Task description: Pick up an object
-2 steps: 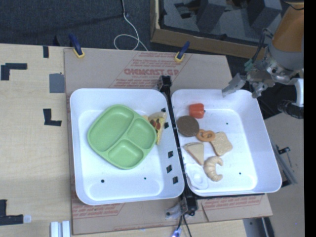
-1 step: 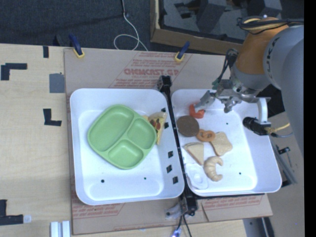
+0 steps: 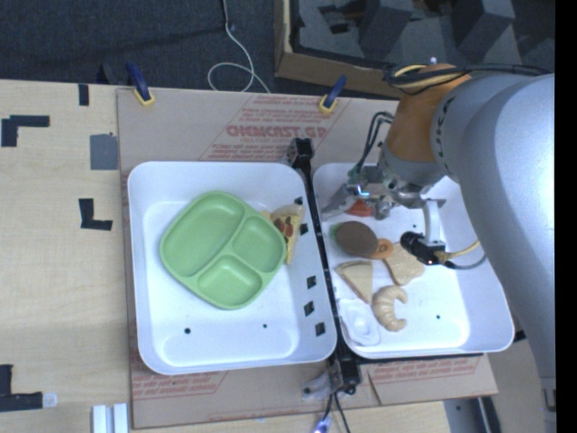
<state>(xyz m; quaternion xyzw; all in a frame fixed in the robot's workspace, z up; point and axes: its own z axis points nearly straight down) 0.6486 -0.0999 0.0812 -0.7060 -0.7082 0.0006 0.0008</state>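
The pincer (image 3: 365, 197) sits low in the right bin (image 3: 487, 318) near its back-left corner, over a small red item (image 3: 361, 209); whether it is spread or pinching, I cannot tell. Brown round piece (image 3: 355, 237), bread wedges (image 3: 358, 280) and croissant (image 3: 389, 307) crowd the bin's left half; its right half lies open. Left bin (image 3: 216, 336) holds a green divided plate (image 3: 224, 249). Red lettering on the cardboard (image 3: 270, 132) is not legible

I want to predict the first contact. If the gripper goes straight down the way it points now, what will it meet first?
Probably the small red object lying directly under the gripper in the right white bin. The round brown item sits just beside it. Depth is hard to judge from this slanted view.
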